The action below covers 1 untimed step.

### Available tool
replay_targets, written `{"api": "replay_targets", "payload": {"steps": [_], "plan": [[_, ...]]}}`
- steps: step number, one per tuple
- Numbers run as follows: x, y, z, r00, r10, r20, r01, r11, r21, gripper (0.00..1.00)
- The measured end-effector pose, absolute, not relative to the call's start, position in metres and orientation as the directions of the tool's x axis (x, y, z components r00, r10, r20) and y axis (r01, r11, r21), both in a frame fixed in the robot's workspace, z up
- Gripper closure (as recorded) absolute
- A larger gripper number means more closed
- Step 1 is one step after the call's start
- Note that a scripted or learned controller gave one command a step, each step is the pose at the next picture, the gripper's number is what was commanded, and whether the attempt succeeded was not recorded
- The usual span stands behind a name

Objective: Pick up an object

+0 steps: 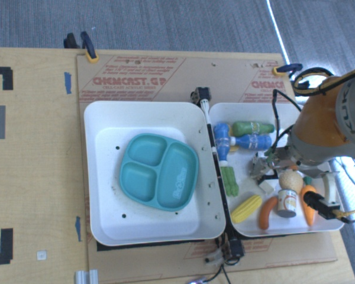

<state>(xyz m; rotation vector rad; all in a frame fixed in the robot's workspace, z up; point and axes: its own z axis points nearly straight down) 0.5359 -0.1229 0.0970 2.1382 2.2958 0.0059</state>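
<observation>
The right bin [284, 228] holds several toy foods. My gripper [262, 165] is low in the middle of this bin, under the orange-banded wrist [319, 120]. Just left of it lie a blue bottle [252, 141] and a second blue bottle [221, 139], with a green bottle [252, 127] behind them. A small white block [266, 186] sits right below the gripper and a beige ball [290, 179] to its lower right. Nothing shows as held.
Along the right bin's front lie a yellow corn cob [247, 208], an orange sausage [265, 212], a small can [287, 202] and a carrot [308, 206]. A green stick [229, 180] lies by the dividing wall. The left bin [94, 158] holds a teal divided plate [158, 171].
</observation>
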Motion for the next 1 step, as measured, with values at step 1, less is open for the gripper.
{"api": "replay_targets", "payload": {"steps": [1], "plan": [[0.5095,-0.0584,0.2228,-0.138,0.990,0.000,0.990,0.138,0.001,1.00]]}}
